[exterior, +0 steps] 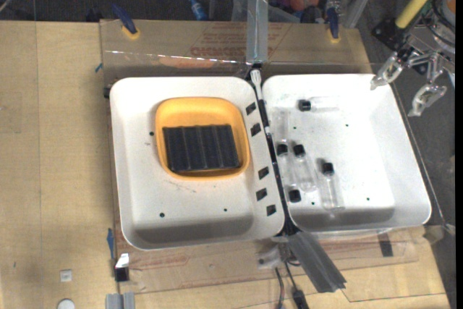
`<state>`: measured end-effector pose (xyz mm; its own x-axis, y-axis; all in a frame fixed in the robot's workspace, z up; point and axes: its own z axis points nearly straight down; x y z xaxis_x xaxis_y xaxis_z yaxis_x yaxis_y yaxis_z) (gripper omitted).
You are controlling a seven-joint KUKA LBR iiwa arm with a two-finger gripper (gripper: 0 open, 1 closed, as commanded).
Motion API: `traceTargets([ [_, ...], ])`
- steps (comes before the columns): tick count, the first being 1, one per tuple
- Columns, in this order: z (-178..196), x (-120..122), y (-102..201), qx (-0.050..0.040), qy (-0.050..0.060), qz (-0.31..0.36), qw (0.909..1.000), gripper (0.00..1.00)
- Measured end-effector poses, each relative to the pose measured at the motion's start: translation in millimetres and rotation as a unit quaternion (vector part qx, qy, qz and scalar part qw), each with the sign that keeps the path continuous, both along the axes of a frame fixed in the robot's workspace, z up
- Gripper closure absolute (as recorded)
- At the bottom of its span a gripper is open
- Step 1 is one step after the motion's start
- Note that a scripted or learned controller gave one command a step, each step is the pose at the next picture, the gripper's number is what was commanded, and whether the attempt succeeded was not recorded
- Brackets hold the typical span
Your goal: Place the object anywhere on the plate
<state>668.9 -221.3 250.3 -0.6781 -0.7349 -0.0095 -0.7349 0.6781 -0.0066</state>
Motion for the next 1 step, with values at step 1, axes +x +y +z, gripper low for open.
traceTargets([
  [1, -4.2, -0.4, 0.0, -0.0012, 0.0, 0.175, 0.9846, 0.0],
])
